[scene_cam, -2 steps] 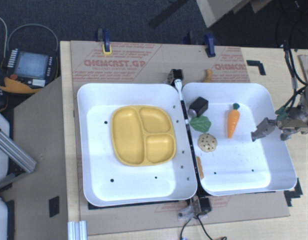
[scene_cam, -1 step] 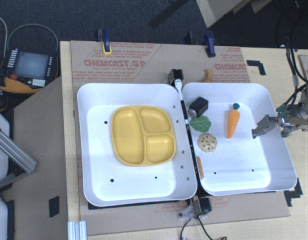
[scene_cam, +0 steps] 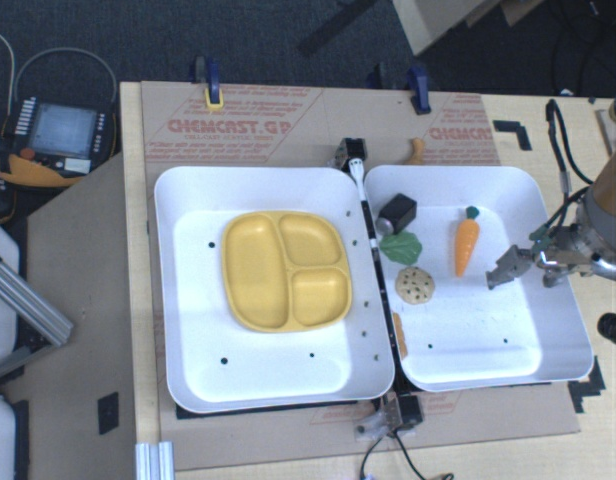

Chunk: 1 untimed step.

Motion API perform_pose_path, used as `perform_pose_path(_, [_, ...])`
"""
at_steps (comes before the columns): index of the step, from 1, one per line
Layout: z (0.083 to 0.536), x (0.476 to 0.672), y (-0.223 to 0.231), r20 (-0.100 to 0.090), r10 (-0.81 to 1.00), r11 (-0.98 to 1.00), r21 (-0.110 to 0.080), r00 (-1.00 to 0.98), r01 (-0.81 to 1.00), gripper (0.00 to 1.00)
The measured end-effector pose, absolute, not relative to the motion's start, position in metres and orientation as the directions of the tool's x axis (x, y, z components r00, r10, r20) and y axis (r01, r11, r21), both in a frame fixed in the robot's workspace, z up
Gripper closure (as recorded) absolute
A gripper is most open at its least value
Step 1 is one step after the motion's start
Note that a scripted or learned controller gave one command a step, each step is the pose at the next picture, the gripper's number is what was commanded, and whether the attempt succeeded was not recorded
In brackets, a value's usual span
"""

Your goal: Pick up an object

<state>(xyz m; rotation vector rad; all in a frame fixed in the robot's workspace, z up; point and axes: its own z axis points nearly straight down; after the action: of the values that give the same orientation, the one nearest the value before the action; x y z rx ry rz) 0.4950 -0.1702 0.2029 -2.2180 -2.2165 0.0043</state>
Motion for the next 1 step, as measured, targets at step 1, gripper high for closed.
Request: perform_pose_path(1, [0.1545,0.5032,-0.1687,0.003,1.0,0.0,-0.006,0.0,1.0,0.0])
